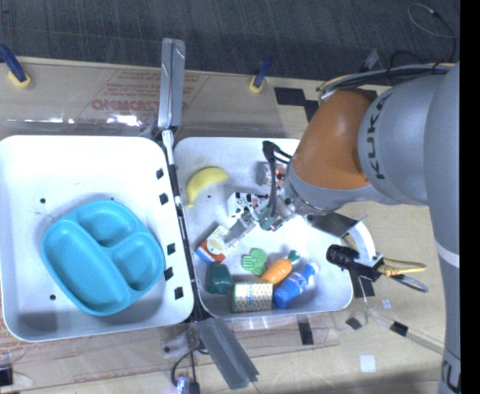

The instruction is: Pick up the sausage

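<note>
In the right bin my gripper hangs low over the middle, above the upper end of a pale tube with a green and yellow end. A short red-brown piece, which may be the sausage, lies just below that tube by the bin's left wall, down and to the left of the gripper. The arm's orange band and grey body cover the bin's right part. I see nothing lifted off the floor of the bin.
The right bin also holds a yellow banana, a green toy, a carrot, a blue bottle, a can and a dark green thing. A blue divided plate lies in the left bin.
</note>
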